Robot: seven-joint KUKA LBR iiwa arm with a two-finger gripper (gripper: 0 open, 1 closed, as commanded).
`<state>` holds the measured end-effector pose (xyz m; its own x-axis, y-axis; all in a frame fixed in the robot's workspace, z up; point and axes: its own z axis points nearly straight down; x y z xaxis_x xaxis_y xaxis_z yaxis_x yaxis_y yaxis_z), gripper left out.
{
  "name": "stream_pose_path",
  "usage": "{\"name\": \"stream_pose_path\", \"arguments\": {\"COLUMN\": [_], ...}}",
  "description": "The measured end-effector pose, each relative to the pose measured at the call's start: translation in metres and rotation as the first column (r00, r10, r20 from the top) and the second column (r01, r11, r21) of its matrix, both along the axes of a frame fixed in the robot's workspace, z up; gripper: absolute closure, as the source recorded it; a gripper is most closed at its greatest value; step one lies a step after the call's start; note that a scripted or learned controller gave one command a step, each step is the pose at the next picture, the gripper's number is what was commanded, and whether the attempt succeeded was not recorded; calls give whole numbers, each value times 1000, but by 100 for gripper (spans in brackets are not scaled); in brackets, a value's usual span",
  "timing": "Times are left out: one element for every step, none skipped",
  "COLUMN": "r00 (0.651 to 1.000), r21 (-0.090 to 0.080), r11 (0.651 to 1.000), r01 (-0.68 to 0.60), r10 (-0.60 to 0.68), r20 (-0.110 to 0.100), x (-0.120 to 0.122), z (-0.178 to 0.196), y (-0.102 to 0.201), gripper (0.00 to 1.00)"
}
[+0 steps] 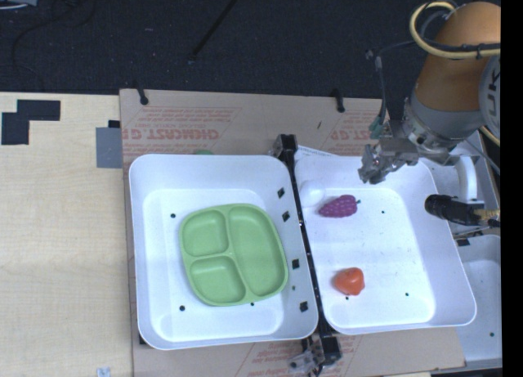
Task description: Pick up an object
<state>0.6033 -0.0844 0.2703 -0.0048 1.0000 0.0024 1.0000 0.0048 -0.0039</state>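
Scanning left to right: left bin [155, 204] holds a green tray [233, 253], three compartments, lying flat. Right bin [441, 285] holds purple grapes [338, 206] near its back and a red fruit [350, 280] toward the front, well apart. Gripper [374, 169] hangs over the back rim, just right of the grapes, carrying nothing. Step judged: approach, nothing picked yet. Next move calls for shifting left over the grapes and descending. Gripper is dark and blurred; its opening cannot be told.

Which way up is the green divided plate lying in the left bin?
Right side up: the green divided plate lies flat in the left bin, its three compartments facing the camera.
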Motion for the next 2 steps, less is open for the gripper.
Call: {"name": "stream_pose_path", "arguments": {"r00": [1000, 1000], "r21": [0, -1], "r11": [1000, 1000], "r01": [0, 1], "r10": [0, -1], "r20": [-1, -1], "x": [-8, -10], "z": [-13, -24], "y": [61, 104], "gripper": [100, 100]}}
